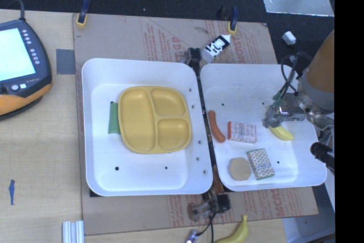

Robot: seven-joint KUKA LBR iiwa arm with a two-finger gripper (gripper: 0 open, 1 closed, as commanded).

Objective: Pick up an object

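The gripper [278, 118] hangs low over the right bin [239, 79], near its right side. A small yellow thing [282, 133], like a toy banana, lies just under and beside the gripper's tip. It is too blurry there to tell if the tip touches it. It is also too blurry to tell if the gripper is spread or pinched, so I cannot say.

To the left of the gripper lies a small red and white packet [242, 131]. Further left, close to the bin's left wall, is an orange sausage [216, 126]. Below and left of the gripper sit a checked box [260, 163] and a round tan cookie [240, 169], side by side and touching or nearly so.

The arm [319, 74] comes in from the right and is cut off at the edge. Wires loop above the gripper and hide part of it.

Well to the left is the left bin [96, 122]. In it rests a yellow tray [153, 119] with three parts. A green thing [114, 118] peeks out from under the tray's left side, mostly hidden.

Far left on the bench is a tablet [20, 71], cut off by the edge. A banana [238, 231] lies below the bins, partly cut off too.
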